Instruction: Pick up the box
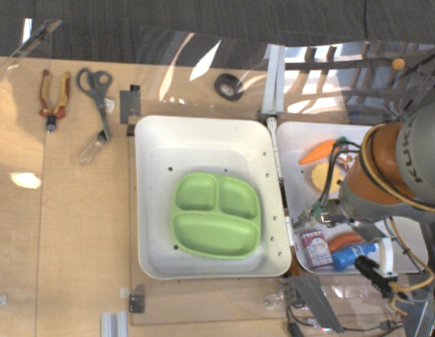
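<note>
The box [315, 249] is small, white and red with a printed face, and lies flat at the front left of the right bin [291, 140]. My gripper [321, 215] hangs low over that bin, just behind the box, at the end of the grey arm [407, 161] with its orange band. The arm's bulk hides the middle of the bin.
Beside the box lie a blue bottle [355, 257] and a red-orange item [344, 241]. A carrot [317, 152] and a yellow piece [323, 178] sit at the back. The left bin [154, 188] holds a green divided plate [217, 215]. Pliers [52, 100], scissors [97, 93] and a tape roll [229, 86] lie on the bench.
</note>
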You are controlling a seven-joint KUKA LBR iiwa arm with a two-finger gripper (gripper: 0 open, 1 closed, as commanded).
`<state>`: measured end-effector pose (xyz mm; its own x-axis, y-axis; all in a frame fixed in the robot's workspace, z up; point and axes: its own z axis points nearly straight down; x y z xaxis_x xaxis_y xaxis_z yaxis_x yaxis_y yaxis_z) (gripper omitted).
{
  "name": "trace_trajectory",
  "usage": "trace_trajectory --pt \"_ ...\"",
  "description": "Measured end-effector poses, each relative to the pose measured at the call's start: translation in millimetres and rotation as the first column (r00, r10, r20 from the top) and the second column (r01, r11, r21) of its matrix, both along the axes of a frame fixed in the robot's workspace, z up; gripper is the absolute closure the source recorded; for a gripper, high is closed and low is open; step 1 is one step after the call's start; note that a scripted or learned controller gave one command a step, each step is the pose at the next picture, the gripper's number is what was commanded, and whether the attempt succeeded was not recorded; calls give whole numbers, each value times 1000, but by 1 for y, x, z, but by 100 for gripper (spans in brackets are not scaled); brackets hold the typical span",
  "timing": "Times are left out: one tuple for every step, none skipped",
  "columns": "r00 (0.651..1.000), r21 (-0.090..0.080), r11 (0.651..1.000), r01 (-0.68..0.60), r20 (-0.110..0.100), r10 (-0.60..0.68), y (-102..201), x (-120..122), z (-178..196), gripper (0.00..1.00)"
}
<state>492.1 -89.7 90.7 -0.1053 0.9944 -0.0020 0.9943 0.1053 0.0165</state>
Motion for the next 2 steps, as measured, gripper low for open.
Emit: trace_trajectory --pt "990 1 990 141 6 -141 3 2 0 0" --pt "993 -3 993 117 6 -117 4 1 0 0"
